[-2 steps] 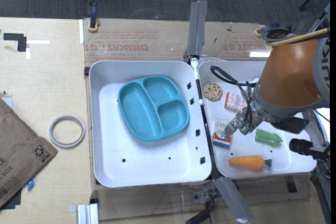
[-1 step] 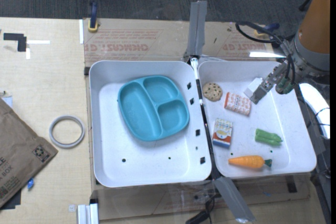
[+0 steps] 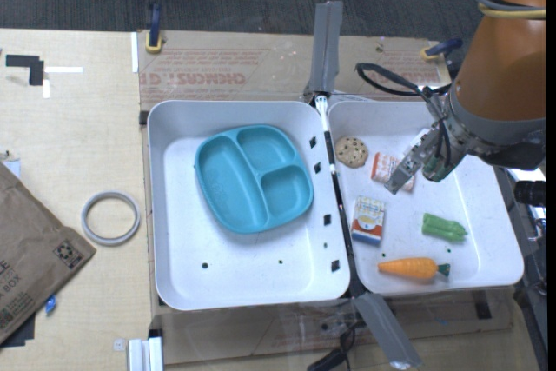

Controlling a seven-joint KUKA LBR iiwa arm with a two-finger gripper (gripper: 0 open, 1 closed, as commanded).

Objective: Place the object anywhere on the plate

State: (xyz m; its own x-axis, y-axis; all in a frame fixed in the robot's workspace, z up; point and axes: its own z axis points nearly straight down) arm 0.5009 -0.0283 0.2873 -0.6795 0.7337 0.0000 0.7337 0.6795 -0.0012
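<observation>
Plate (image 3: 253, 179): we find a blue three-compartment dish lying flat in the left bin (image 3: 174, 274), slightly toward 12 o'clock of that bin's middle. Nothing rests in any compartment.

Right bin (image 3: 508, 261): it holds five loose items. A cookie (image 3: 352, 151) sits at 10 o'clock, a red-and-white packet (image 3: 383, 168) just beside it toward 3 o'clock, a small carton (image 3: 369, 220) near the middle-left, a green pod (image 3: 444, 228) at 4 o'clock and a carrot (image 3: 413, 268) at 6 o'clock.

Gripper (image 3: 401, 179): it hangs low over the right bin, its tip touching or just above the packet's 3 o'clock edge. We cannot tell how the tool is set, and we see no item lifted clear of the bin floor.

Task object: the task names none. We judge the red-and-white packet the likeliest target, being nearest the tool. It lies in the right bin at 11 o'clock, well apart from the plate and separated from it by both bin walls.

Handling: we judge the packet light and thin, with a skin that may crumple and slip. Its flat lie offers little height to seize; a hold across its narrower span, near the middle, looks soundest.

Risk: the cookie lies close by at 9 o'clock and could be nudged.

Progress: placement not yet done; the plate is bare.
</observation>
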